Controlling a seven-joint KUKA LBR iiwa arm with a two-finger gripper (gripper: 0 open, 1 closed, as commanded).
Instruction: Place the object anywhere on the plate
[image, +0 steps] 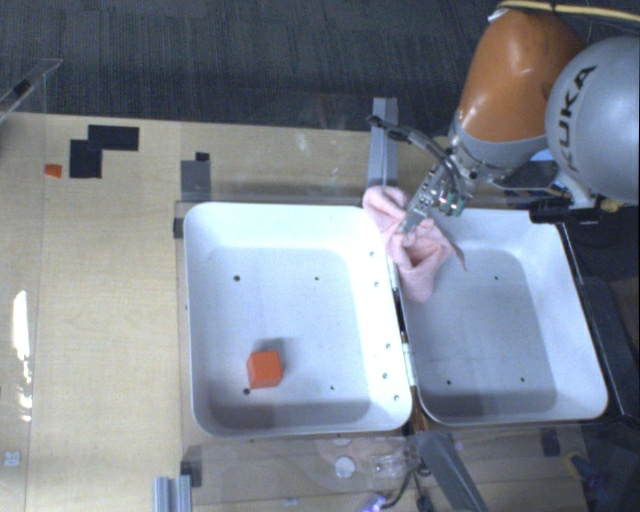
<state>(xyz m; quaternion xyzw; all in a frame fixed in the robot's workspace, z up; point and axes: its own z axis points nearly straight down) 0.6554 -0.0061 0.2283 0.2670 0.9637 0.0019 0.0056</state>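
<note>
Clearly the pink cloth (413, 243) is the thing in play: it hangs bunched and drooping at the divide between the two bins, over the far left corner of the right bin (540, 400) and brushing the rim it shares with the left bin (215, 300). The gripper (416, 216) comes in from the right at a slant and its thin fingers are clamped on the cloth's upper folds, which would explain why the fabric trails downward in a loose tail instead of lying flat. Held this way, by one pinch near the top, it looks free to swing and drape wherever it is lowered.

Across in the left bin sits a small orange block (265, 369) near the front, well apart from the cloth. No plate can be made out in either bin, so the target spot is unclear. The raised rims where the bins meet lie right under the hanging cloth and could snag it; I judge the carry as only part done
</note>
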